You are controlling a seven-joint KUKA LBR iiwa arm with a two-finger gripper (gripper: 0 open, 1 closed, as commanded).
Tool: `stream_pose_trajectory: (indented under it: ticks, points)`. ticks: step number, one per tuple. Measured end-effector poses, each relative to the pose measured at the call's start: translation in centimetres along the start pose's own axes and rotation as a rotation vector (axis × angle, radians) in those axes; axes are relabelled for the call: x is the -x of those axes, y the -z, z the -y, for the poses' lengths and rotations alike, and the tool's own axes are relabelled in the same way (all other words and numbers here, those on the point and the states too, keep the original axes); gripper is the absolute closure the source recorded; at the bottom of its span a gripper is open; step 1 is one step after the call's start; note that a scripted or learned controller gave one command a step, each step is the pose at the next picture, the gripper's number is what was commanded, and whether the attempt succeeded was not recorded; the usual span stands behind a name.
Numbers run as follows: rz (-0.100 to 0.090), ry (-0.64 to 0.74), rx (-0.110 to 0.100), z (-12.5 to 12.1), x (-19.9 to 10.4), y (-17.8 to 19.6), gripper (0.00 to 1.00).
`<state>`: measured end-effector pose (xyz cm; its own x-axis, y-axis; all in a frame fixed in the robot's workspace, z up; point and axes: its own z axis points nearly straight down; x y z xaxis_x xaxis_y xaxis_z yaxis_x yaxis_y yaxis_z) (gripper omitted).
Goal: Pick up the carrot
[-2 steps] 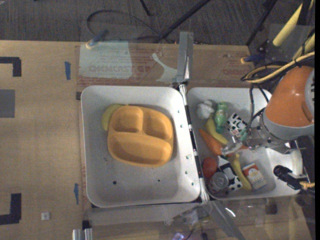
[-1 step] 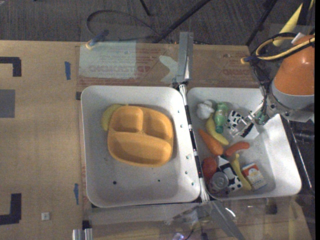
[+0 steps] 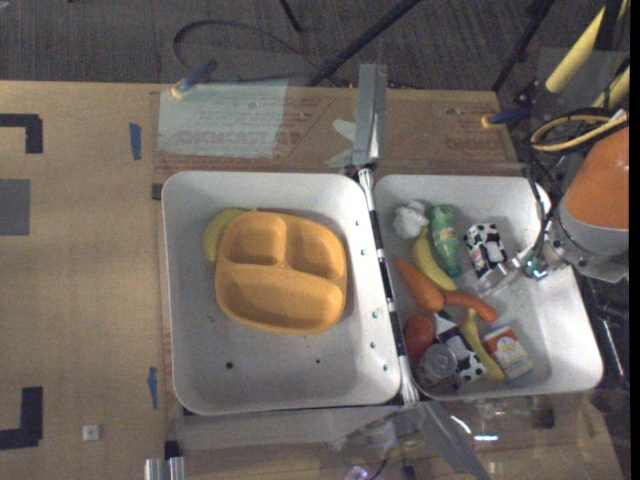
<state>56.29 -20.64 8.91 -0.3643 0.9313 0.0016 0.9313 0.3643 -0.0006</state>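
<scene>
Down at the near end of the right bin sit a tin can, a small carton and a red tomato. Just beyond them lies the carrot, flat on the bin floor, long axis running diagonally, one end toward the divider at upper left, the other toward lower right, beside a smaller orange piece. A banana lies right alongside it. The jaws hang off to the carrot's right, apart from it, nothing between them; whether they sit wide or narrow, I cannot tell. Farther back stands a green bottle. The left bin carries an orange divided plate.
</scene>
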Motion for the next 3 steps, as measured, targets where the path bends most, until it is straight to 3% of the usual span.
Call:
stream_pose_trajectory:
  ticks: [1, 2, 3]
  points:
    - [0.002, -0.123, 0.000, -5.0, 2.8, 11.4, 0.00]
    - [-0.002, -0.028, -0.003, -2.8, 0.1, 6.2, 0.00]
    - [-0.003, 0.216, -0.003, 1.6, -4.2, 6.1, 0.00]
